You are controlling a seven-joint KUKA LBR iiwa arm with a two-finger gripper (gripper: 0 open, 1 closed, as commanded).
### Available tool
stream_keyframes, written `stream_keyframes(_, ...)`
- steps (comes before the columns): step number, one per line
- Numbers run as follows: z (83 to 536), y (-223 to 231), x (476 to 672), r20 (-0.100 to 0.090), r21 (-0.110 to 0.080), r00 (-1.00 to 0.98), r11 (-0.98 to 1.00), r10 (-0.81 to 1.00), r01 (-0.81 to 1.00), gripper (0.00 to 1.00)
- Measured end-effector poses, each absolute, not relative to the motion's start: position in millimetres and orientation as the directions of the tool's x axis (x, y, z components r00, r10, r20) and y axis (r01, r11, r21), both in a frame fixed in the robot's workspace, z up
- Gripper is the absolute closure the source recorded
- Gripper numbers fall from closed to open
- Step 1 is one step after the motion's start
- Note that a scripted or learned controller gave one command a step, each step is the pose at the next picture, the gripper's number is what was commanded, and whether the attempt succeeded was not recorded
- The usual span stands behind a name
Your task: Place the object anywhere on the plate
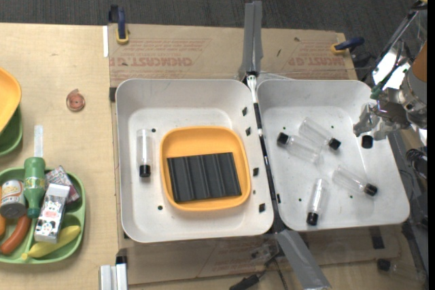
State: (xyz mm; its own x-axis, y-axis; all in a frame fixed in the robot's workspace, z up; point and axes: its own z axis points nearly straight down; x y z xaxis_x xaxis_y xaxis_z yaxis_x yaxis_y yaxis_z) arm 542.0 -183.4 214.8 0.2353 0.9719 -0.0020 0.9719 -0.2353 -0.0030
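Two white bins (129,146) hold tubes; tool (370,124) over right bin, grip unclear.

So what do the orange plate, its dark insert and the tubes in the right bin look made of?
Orange plate: likely moulded plastic, smooth and matte, with rounded edges. Dark insert: ribbed, dull grey, possibly rubber or plastic. Tubes: clear plastic or glass, see-through with black caps. Right bin: white, probably plastic.

Overhead bench camera, slanted downward

One fixed view from above takes in both white bins (197,95) at mid range; the arm (408,88) enters at three o'clock.
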Motion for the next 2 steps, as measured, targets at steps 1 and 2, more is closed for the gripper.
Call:
stream_keyframes(1,261,-217,510.0,-0.002,-0.001,0.219,-0.219,0.976,0.976,1.0)
stream_keyframes(2,357,-217,589.6,-0.002,-0.002,0.083,-0.083,0.997,0.997,1.0)
